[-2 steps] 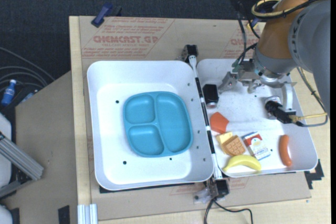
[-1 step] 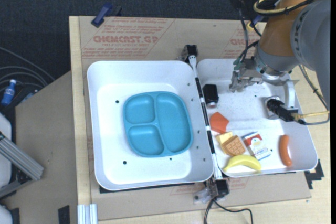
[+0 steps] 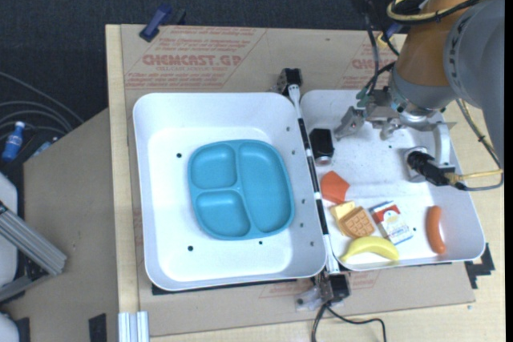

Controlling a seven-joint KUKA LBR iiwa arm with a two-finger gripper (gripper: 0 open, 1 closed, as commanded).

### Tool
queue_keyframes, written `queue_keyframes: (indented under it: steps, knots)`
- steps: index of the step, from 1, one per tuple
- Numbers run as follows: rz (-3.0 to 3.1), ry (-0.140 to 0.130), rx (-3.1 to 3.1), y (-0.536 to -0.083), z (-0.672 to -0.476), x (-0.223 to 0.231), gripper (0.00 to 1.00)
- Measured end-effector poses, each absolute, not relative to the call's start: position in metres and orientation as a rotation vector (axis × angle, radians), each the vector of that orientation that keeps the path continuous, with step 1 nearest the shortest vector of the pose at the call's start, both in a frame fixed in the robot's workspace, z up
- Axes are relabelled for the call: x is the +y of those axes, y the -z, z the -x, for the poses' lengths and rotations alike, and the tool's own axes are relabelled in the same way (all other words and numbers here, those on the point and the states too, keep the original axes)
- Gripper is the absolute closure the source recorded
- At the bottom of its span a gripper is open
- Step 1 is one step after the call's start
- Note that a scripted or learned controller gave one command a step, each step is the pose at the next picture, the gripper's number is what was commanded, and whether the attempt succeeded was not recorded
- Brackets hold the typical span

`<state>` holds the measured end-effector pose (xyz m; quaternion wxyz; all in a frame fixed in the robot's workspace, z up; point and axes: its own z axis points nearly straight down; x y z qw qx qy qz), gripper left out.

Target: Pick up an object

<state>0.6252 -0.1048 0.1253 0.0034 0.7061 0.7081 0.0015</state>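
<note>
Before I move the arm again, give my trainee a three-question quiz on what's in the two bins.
1. True or false: the blue divided plate lies in the left bin.
2. Which item lies nearest the right bin's front edge?
A. the banana
B. the orange wedge
C. the black block
3. Fill in: the reddish sausage lies on the ____ side of the right bin.

Key
1. True.
2. A. The banana sits at the front, below the waffle piece and the small red and white carton.
3. Right. The end effector hangs over the back of that bin, away from the toys.
</note>
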Motion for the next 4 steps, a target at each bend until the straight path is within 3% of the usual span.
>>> queue_keyframes:
  steps: [1, 2, 3, 4]
  knots:
    - [-2.222, 0.001, 2.222, -0.084, -0.666, -0.122, 0.00]
    - [-2.217, 0.000, 2.222, -0.096, -0.667, -0.121, 1.00]
    - [-2.217, 0.000, 2.222, -0.095, -0.667, -0.121, 0.00]
    - [-2.214, -0.001, 2.221, -0.106, -0.668, -0.121, 1.00]
